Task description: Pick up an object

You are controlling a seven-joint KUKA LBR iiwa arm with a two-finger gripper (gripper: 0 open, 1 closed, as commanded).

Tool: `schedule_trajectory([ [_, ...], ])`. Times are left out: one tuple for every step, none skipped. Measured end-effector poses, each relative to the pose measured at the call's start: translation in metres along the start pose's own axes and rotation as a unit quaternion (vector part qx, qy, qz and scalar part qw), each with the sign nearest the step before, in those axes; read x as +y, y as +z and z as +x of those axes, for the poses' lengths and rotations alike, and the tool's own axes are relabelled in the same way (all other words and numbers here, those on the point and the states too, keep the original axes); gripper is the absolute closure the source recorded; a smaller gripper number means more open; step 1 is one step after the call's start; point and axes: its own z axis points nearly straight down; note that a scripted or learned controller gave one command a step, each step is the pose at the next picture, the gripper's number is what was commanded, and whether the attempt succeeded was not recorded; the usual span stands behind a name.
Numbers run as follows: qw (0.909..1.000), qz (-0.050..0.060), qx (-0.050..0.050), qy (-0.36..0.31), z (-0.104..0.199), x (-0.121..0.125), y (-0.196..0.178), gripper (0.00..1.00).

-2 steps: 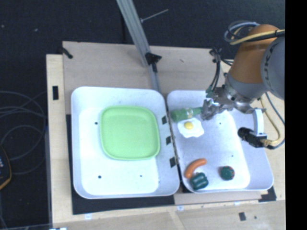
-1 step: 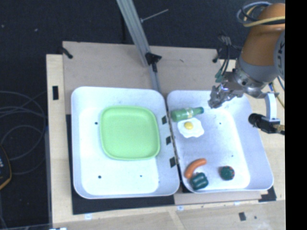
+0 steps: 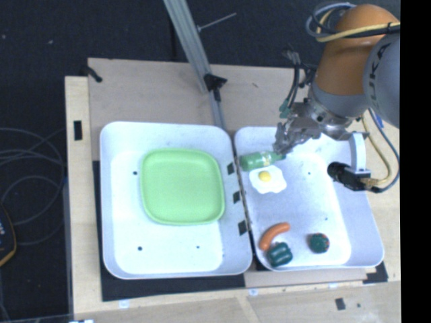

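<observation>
My gripper (image 3: 281, 148) hangs over the upper left part of the right bin (image 3: 357, 214). Its tip is at the right end of a small green bottle-like object (image 3: 254, 160), which lies by the bin's left wall. Whether the tip touches or grips that object I cannot tell. Just below lies a toy fried egg (image 3: 267, 180). Toward the bin's front sit an orange sausage (image 3: 274, 233), a green pepper (image 3: 280, 253) and a dark green round item (image 3: 318, 243).
A light green square plate (image 3: 182, 186) lies in the left bin (image 3: 121, 247). A grey pole (image 3: 192, 39) slants in from the top and ends near the wall between the bins. A black cable fitting (image 3: 347, 175) hangs off the arm over the right bin.
</observation>
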Motion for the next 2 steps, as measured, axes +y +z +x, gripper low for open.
schedule_trajectory([
  [1.0000,0.001,0.000,0.000,0.051,0.002,0.018,1.00],
  [1.0000,0.001,0.000,0.000,0.099,-0.002,0.029,1.00],
])
